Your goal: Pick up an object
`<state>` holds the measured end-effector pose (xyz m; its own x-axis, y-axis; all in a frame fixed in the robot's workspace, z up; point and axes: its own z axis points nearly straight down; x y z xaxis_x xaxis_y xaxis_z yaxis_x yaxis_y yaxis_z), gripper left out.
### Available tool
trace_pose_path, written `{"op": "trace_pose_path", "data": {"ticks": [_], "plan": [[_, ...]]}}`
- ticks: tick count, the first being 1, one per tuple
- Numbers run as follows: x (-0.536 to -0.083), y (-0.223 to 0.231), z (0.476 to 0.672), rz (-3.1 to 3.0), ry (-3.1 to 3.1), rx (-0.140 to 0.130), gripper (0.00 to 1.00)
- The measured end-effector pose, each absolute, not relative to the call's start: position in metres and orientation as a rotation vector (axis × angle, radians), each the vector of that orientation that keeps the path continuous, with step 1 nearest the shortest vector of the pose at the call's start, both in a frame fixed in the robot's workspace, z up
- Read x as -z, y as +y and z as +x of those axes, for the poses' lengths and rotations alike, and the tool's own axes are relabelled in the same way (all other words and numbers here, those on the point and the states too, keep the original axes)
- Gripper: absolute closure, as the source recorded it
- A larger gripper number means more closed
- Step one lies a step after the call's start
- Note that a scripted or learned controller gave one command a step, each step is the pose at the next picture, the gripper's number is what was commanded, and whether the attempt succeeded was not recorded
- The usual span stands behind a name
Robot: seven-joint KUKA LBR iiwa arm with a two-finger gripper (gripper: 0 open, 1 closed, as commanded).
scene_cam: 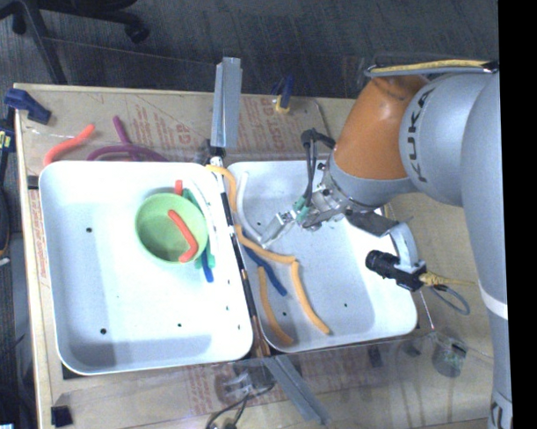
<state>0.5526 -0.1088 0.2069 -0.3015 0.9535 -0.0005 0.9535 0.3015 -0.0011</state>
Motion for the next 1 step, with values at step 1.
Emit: {"op": "trace_pose_path", "data": {"ticks": [1], "plan": [[-0.0952, -0.1422, 0.5358, -1.683, -2.660, 0.006, 0.00]]}}
